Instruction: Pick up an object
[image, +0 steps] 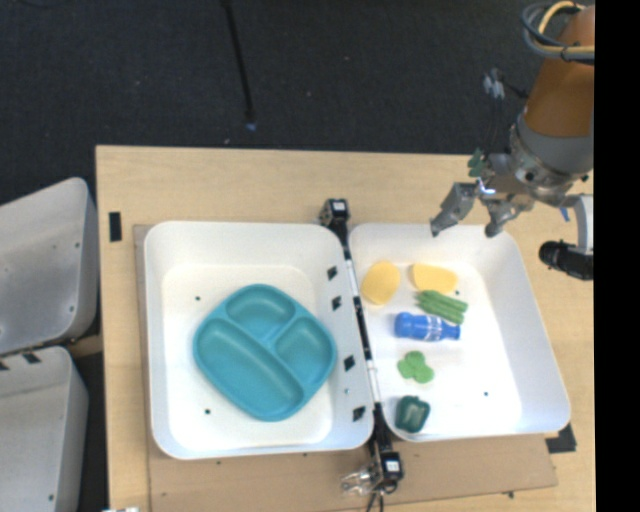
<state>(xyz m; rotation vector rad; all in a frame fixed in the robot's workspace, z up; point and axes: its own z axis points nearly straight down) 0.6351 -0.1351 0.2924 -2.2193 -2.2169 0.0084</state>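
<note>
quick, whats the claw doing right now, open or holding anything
Claw: open, fingers spread, nothing between them; it hovers over the top edge of the right bin.

Wooden bench (120, 190) under two white bins (160, 420)

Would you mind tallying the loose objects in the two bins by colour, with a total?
Yellow: 2, a round piece and a wedge-like piece.
Green: 3, a long ridged piece, a small light green piece and a dark green piece.
Blue: 1, a small bottle.
Teal: 1, a divided plate.
Total: 7
</note>
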